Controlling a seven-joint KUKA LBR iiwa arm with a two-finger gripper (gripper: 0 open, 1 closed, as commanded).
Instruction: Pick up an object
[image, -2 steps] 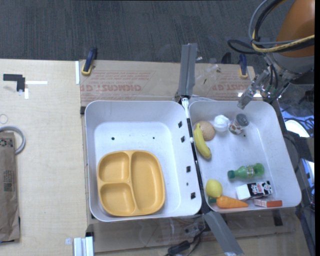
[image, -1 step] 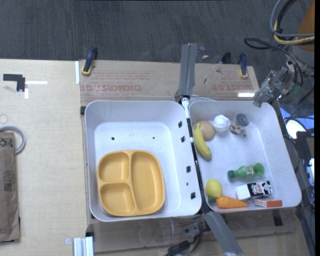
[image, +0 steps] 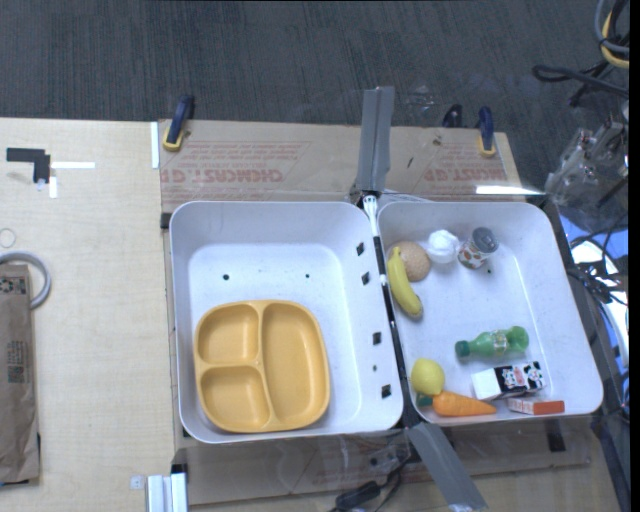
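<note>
The right bin (image: 560, 300) holds several small items. A banana (image: 403, 285) lies along its left side beside a brown round fruit (image: 413, 261). A white round object (image: 442, 242) and a small grey-capped jar (image: 480, 247) sit near the back. A green bottle (image: 492, 343) lies on its side in the middle. At the front are a lemon (image: 427, 376), a carrot (image: 462, 404), a small black-and-white carton (image: 512, 380) and a red-and-white pack (image: 536, 406).
The left bin (image: 200, 240) carries a yellow three-part plate (image: 262, 365). A grey divider bar (image: 376, 140) runs between the bins at the back. Cardboard with blue clamps (image: 180, 120) lies behind. A brown paper bag (image: 15, 370) rests on the wooden bench at the left.
</note>
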